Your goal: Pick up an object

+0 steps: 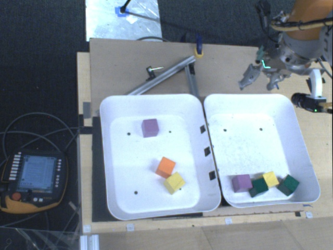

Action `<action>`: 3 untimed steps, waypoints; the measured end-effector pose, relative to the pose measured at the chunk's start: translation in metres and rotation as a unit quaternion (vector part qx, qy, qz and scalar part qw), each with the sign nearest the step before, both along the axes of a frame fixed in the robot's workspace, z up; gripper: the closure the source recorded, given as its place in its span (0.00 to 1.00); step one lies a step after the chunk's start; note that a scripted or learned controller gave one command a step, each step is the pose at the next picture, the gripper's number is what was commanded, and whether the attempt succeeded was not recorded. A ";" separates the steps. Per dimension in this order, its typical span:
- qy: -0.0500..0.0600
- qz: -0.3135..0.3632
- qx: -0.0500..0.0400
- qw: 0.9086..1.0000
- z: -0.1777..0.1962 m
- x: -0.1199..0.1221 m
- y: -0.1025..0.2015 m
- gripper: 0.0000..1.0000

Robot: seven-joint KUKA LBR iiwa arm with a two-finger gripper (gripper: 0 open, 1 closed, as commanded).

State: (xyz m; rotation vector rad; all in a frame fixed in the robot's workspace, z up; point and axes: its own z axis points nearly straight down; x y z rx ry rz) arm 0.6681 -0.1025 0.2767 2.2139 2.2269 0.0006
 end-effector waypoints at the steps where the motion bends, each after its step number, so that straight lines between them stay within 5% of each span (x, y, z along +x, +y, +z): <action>1: 0.002 0.000 0.000 1.000 -0.045 0.008 0.001 0.00; 3: 0.002 0.000 0.000 1.000 -0.150 0.016 0.009 0.00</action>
